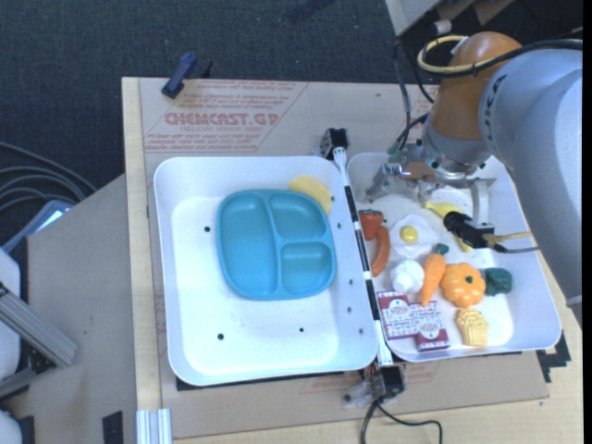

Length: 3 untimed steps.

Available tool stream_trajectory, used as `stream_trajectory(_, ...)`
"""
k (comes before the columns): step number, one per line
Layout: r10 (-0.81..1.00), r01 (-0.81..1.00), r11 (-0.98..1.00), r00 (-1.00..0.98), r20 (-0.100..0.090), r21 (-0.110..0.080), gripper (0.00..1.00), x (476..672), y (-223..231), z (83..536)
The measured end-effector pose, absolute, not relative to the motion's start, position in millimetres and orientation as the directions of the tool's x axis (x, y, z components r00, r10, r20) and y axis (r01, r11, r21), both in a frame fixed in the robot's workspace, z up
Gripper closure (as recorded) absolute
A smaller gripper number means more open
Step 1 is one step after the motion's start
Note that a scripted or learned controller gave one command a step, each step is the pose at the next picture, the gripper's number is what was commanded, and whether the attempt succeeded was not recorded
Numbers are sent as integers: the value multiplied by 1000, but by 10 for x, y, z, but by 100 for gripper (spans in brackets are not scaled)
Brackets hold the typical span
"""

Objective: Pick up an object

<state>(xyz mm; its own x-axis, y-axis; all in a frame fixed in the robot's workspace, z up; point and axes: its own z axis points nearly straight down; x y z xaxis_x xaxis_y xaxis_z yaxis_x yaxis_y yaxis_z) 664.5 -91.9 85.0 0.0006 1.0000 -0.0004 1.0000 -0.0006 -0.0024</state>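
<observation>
My gripper (422,179) hangs over the far end of the right bin (536,326), below the arm's orange band. The toy food lies in that bin in front of it: a fried egg (412,236), a red-orange pepper (375,240), a white ball-like piece (407,274), a carrot (432,277), an orange pumpkin (463,285), a dark green piece (499,280), a red-and-white box (405,314) and yellow fries (472,326). The egg lies just in front of the gripper. I see nothing held.
The left bin (185,322) holds a blue divided plate (276,244) and a yellow piece (313,191) at its far right corner. A ridge between the bins (356,266) separates them. A blue clip (178,76) lies on the bench's far left corner.
</observation>
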Motion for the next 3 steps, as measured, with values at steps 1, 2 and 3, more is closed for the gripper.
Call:
stream_trajectory(1, 1000, 1000, 0, 0, -1, 0, 0, 6665, -925, 849)
stream_trajectory(2, 1000, 1000, 0, 0, -1, 0, 0, 6665, -922, 850)
stream_trajectory(3, 1000, 1000, 0, 0, -1, 0, 0, 6665, -921, 851)
